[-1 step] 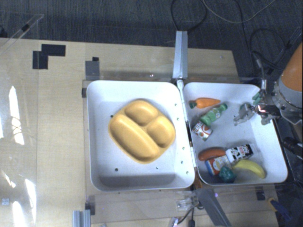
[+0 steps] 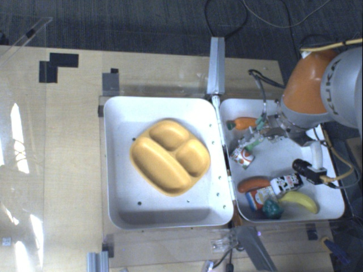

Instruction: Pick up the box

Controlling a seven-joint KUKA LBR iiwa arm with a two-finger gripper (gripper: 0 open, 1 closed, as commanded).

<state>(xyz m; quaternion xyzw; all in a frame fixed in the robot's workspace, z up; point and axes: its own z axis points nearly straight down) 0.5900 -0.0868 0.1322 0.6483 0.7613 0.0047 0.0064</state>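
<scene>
Pale wood makes up your worktop [image 2: 68,152], with dark carpet beyond it and two white bins set side by side on it. The box [image 2: 243,157], a small white carton with red and green print, lies tilted in the right bin [image 2: 334,208], close to that bin's left wall and about halfway down it. You will find the hand [image 2: 262,130] just above and to the right of the box in this view, low over the bin's upper part, and you cannot tell from here whether it is released or clenched; nothing shows as grasped in it, and the box sits apart from it. An orange carrot [image 2: 245,122] lies just left of the hand, near the bin's top left corner. Below the box, look for a reddish sausage [image 2: 254,183], and beneath that a red and white packet [image 2: 260,196] touching a teal lump [image 2: 272,209]. A black and white patterned bottle [image 2: 288,182] lies right of the sausage, and a yellow banana [image 2: 299,202] lies just below it. Your grey arm [image 2: 340,89] with its orange band comes in from the right. In the left bin [image 2: 122,208] sits a large yellow bread-shaped piece [image 2: 170,156].
</scene>
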